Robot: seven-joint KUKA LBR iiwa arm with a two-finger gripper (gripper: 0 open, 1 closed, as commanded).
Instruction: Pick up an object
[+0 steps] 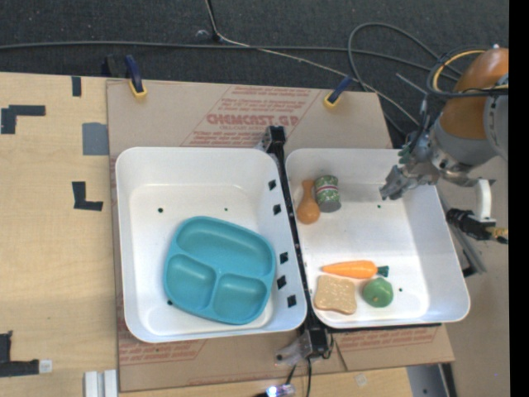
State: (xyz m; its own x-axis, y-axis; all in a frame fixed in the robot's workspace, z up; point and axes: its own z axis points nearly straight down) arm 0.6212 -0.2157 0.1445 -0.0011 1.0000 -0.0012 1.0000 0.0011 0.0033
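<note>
We see our gripper [393, 185] over the right bin [430, 246]; its state we cannot tell. An orange carrot [350, 269] lies beside toast [335, 294].

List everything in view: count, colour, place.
divided tray: 1, teal, lying in the left bin
carrot: 1, orange with green top, right bin, near front
bread slice: 1, tan, right bin, front, just below the carrot
green round fruit: 1, green, right bin, front, right of the bread slice
can: 1, green with pale label, right bin, far left corner area
orange-tan piece: 1, orange-tan, right bin, beside the can on its left
left bin: 1, white
right bin: 1, white
clamps: 2, blue and yellow, far edge of the cardboard sheet
arm: 1, grey with orange band, at the right
gripper: 1, dark, over the right bin's far right part
</note>
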